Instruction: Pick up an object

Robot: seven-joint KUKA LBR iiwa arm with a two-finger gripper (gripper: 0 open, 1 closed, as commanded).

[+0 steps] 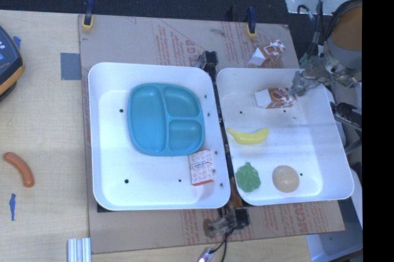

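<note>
gripper [301,83] low over right bin [332,150] far edge, tip at packet [275,98], can't tell if fingers apart or shut, banana [249,136], green toy [248,177], round ball [285,179] nearer front, blue plate [165,118] in left bin [101,150]

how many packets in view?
3. One packet in the left bin, below the blue plate; one in the right bin by the gripper; one on the cardboard behind that bin.

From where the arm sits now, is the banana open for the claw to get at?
Probably yes. The banana lies alone on bare floor of the right bin, apart from the packet, the green toy and the claw above.
</note>
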